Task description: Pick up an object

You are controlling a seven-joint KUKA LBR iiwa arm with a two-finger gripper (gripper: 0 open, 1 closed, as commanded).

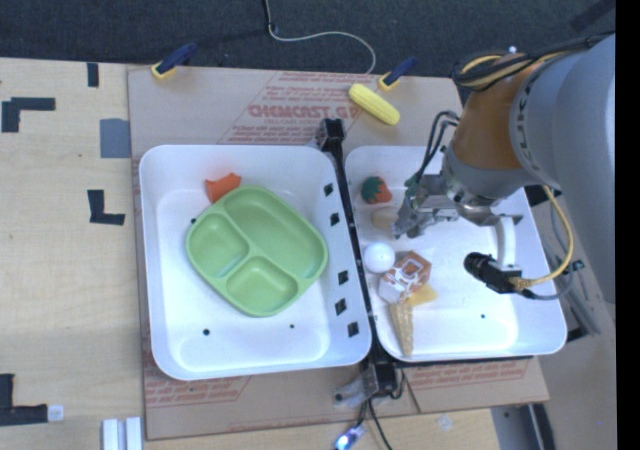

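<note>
My gripper (408, 223) hangs over the left part of the right bin (520, 333), its dark fingers pointing down and left. Just left of it lies a small red and green object (376, 189) near the bin's back left corner. A white ball (379, 258) rests below the fingertips, beside a brown and white wrapped item (405, 273) and a tan cone (402, 321). Nothing shows between the fingers.
The left bin (175, 338) holds a green divided plate (256, 249) and a small orange piece (222, 185) at its back. A yellow corn cob (374, 104) lies on the cardboard behind the bins. A black divider (345, 238) separates the bins.
</note>
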